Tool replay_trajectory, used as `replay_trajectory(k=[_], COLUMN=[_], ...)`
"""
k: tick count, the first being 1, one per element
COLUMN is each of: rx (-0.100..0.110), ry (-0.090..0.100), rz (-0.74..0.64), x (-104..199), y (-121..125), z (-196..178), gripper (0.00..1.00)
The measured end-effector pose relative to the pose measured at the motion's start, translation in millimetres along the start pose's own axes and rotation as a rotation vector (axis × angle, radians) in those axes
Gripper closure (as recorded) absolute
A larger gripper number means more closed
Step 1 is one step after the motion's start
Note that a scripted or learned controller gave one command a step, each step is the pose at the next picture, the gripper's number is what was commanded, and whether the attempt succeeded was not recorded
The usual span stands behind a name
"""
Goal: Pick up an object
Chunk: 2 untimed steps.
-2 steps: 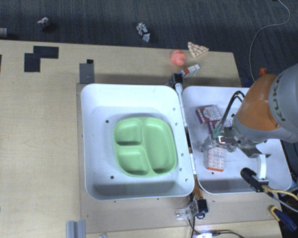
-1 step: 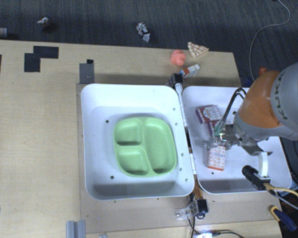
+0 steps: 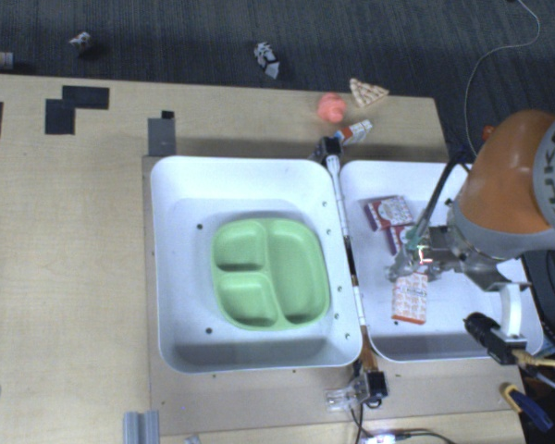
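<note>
Hovering low at the centre right of the frame, the small metal two-finger gripper (image 3: 413, 259) hangs over the right-hand shallow white plastic bin (image 3: 379, 331). It sits at the end of the grey arm with its bulky orange band (image 3: 509, 188), which enters from the right edge. The gripper's tip is too small and blurred to judge, so I cannot tell how far apart it stands or whether it pinches anything.

Just below the gripper lies a flat white and orange-red patterned packet (image 3: 410, 300), its upper end touching or almost touching the tip. Just above and to the left lies a flat dark red and white packet (image 3: 389, 214). Either one may be the thing to pick up; the lower packet looks the likelier target.

Judging the risks: both packets lie flat against the bin floor, so a closing grip could slide over the top and come up with nothing. The gripper meets the lower packet near its end, so a lift could let it swing and slip out.

Further left, the second white bin (image 3: 166, 248) holds a pale green three-compartment plastic tray (image 3: 270, 272). On the light wooden surface (image 3: 65, 276) above the bins, at upper centre, sits a small pink ball (image 3: 331, 108).
</note>
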State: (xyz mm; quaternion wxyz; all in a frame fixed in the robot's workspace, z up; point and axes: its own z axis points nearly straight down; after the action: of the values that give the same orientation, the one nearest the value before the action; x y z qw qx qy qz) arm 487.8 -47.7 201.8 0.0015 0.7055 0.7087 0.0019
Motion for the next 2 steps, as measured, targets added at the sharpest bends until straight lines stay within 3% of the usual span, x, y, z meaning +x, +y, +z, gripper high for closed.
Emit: replay_trajectory(k=[2], rx=[-0.006], ry=[0.0], rz=[-0.01], x=[1], y=[3], z=[-21], gripper=[1.0])
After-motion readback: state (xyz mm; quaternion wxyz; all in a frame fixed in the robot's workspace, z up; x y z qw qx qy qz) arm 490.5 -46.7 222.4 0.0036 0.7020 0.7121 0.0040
